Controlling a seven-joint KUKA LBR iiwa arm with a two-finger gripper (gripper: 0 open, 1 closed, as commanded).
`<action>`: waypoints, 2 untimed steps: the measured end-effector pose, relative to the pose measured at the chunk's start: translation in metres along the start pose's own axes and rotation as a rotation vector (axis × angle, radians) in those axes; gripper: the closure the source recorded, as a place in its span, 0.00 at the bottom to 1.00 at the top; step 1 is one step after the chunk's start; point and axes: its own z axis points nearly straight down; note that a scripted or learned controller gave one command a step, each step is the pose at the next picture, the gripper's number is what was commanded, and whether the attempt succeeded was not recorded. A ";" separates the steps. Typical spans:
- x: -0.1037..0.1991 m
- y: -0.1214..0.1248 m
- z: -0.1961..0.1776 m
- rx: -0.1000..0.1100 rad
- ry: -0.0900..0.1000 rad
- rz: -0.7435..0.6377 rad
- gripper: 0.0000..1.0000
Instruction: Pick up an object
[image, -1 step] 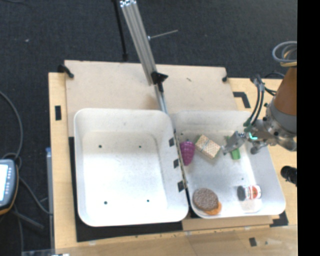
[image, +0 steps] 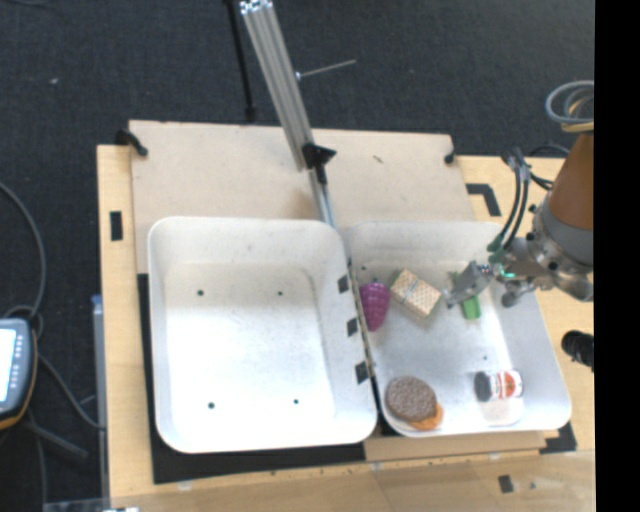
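1. Green cylindrical object, small and bright, lies in the right-hand shallow white bin, in the right middle of the frame. It sits just beside the gripper tips and looks the likeliest target of the pick.
2. Two-finger gripper, grey metal, reaches in from the frame's right on the grey arm with an orange band. Its tips hang over the green piece. Whether the pincer is spread or pressed together cannot be told at this size, and nothing shows plainly between its tips.
3. Tan waffle-textured block rests just left of the gripper, close to the green piece.
4. Purple cup-shaped object lies against the bin's left wall, at frame centre.
5. Brown round disc with an orange rim sits at the lower left of the same bin.
6. Small red, white and dark object lies at the lower right of the same bin.
7. Left-hand shallow white bin fills the left centre of the frame.
8. Risks, as judged:
   - The green piece is small and round, so it may roll or squirt sideways when pinched off-centre.
   - The tan block stands near, and a descending finger may strike or shove it.
   - A descent too deep could press the tips on the bin floor.
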 end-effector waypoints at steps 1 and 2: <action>0.002 -0.004 0.062 0.007 -0.001 0.001 0.00; 0.000 -0.004 0.104 0.006 -0.002 0.002 0.00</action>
